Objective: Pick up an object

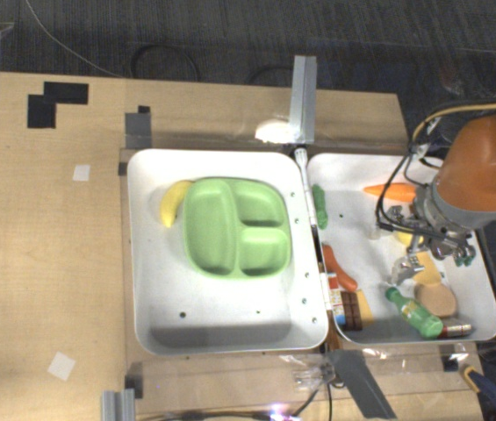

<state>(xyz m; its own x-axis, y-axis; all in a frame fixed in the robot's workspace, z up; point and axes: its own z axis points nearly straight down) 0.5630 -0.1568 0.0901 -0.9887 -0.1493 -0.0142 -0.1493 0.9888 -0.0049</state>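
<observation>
My gripper [410, 266] hangs over the right bin [353, 235], below the arm's orange band [489, 165]. It sits just above a green bottle [414, 316] and a tan round piece [438, 299] near the bin's front. A yellow item [427, 276] lies right beside the gripper tip, partly hidden by it. An orange carrot [386, 191] lies at the back of this bin. I cannot see anything held.
The right bin also holds a green pod [319, 205], a red-orange item [340, 274] and a brown box [354, 310] along its left wall. In the left bin [155, 305] lie a green divided plate [234, 226] and a banana [173, 202].
</observation>
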